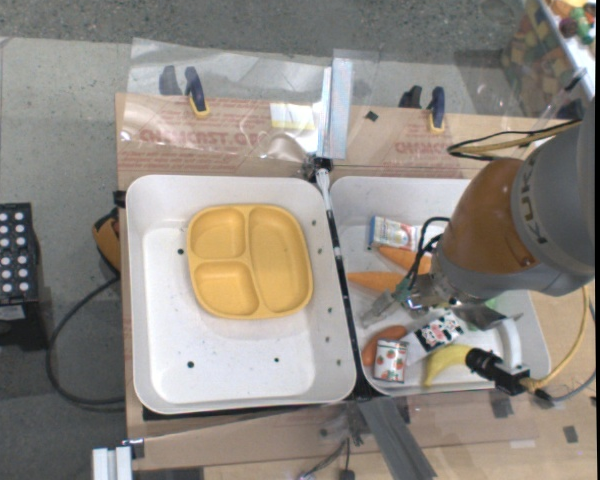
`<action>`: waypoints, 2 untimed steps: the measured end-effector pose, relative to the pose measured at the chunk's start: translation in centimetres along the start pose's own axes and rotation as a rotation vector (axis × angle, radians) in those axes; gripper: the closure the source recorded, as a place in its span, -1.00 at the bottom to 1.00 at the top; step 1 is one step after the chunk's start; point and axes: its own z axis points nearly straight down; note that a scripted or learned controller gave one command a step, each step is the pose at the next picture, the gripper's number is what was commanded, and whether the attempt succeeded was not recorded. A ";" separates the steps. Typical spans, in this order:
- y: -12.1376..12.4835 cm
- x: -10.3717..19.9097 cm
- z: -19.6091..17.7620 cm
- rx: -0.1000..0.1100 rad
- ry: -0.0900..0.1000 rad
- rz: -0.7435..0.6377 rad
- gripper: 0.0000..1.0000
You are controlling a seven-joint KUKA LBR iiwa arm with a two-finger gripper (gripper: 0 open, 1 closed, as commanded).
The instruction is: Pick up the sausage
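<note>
A reddish-brown rounded piece that looks like the sausage lies near the front left of the right bin, partly tucked behind a small red and white carton. My gripper is low in the middle of the right bin, just up and right of the sausage and right beside a long orange carrot-like piece. The grey and orange arm covers the bin's right half. Nothing shows held in the gripper.
The left bin holds a yellow divided plate. The right bin also holds a white and blue packet, another orange piece, a black and white item, a banana and a white object.
</note>
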 end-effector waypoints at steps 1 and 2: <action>14.4 -3.1 -5.1 -0.001 -0.006 0.060 -1.00; 12.7 -5.4 -1.0 -0.016 -0.010 -0.071 -1.00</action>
